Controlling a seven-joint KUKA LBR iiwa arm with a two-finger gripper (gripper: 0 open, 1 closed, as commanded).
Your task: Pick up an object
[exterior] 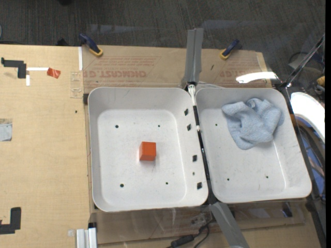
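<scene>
An orange-red block (148, 151) lies near the middle of the left white bin (103, 190). A crumpled grey-blue cloth (253, 121) rests in the back part of the right white bin (289, 187). Part of the arm's pale rounded body (309, 107) shows at the right edge, beside the right bin's far corner.
A grey divider post (193, 56) stands behind the seam between the bins. Two blue-and-orange clamps (90, 44) hold the cardboard at the back. A wooden board (36, 138) with small black brackets lies to the left of the bins.
</scene>
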